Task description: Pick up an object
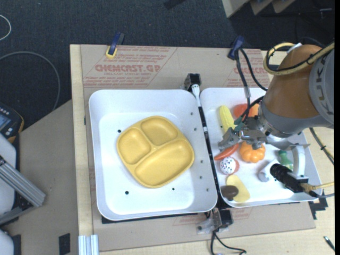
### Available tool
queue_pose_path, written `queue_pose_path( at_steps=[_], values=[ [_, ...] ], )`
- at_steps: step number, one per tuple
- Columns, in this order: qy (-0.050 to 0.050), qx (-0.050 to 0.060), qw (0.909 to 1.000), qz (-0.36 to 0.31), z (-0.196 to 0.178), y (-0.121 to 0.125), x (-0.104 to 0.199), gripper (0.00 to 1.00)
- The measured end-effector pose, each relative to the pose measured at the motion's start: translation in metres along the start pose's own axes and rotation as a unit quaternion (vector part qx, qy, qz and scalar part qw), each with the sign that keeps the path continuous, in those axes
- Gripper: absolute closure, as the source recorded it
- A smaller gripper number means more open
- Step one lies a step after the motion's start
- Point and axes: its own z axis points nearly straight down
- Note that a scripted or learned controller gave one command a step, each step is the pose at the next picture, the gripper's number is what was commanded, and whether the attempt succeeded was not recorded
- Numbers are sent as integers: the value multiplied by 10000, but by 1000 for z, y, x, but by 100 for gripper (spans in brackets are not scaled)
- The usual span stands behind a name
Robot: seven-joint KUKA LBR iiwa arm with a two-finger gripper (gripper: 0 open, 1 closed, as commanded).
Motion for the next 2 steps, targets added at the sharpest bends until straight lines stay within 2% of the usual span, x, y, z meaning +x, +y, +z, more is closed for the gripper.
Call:
queue_pose_path(
  at_steps=[1, 2],
  values=[
    [0, -66, 10000, -13, -85, 2, 68, 0],
    [-18, -30, 10000, 24, -90, 1, 64, 100]
  ],
)
